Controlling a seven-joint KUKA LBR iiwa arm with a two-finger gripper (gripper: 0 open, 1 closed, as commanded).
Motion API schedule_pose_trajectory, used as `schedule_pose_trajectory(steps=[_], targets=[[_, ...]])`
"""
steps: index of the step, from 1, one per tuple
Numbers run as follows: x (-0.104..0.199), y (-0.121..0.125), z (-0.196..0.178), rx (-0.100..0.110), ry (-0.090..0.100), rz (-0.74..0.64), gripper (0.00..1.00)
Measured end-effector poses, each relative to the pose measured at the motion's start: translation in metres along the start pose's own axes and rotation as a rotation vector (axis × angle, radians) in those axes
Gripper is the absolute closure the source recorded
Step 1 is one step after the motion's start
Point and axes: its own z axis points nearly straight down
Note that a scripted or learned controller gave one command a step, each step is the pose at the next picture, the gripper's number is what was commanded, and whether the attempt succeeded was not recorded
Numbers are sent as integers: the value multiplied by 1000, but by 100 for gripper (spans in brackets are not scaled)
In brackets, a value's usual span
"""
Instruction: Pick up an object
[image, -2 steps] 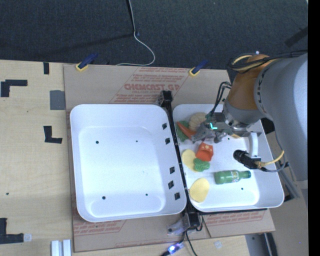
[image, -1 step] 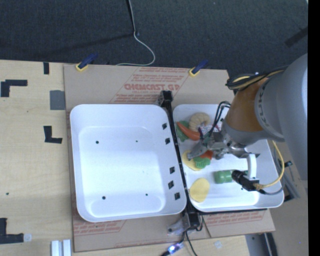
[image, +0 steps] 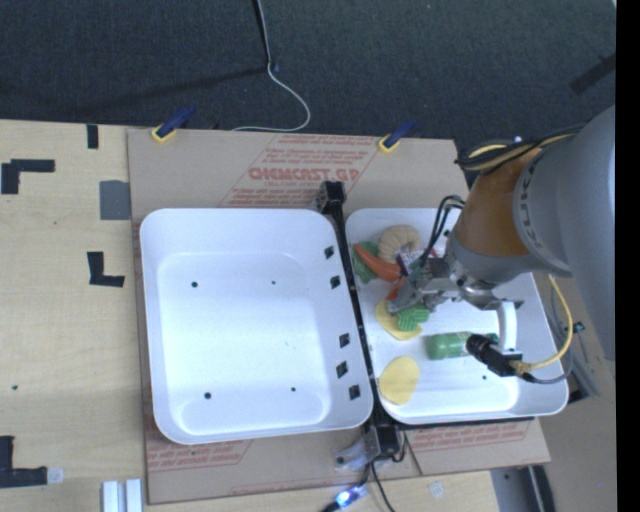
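Observation:
In the right bin (image: 470, 402) my gripper (image: 411, 291) reaches down among a cluster of toy foods. Under and beside it lie a green leafy piece (image: 411, 319) on a pale yellow piece (image: 390, 318), an orange-red carrot-like piece (image: 373, 264) and a tan ridged shell-shaped piece (image: 400, 241). A green block (image: 446, 346) lies to the lower right and a yellow round piece (image: 399, 379) near the bin's front. The wrist hides the fingertips, so whether anything sits between them is unclear.
The left bin (image: 240, 320) stands beside the right one, with a black divider clamp (image: 345, 300) between them. Both rest on a cardboard sheet (image: 290, 170). A cable (image: 545, 360) loops off the arm over the right bin's right side.

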Motion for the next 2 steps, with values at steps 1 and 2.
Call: schedule_pose_trajectory(steps=[1, 2], targets=[[67, 45, -94, -9, 0, -8, 100], [154, 25, -88, 3, 1, -7, 100]])
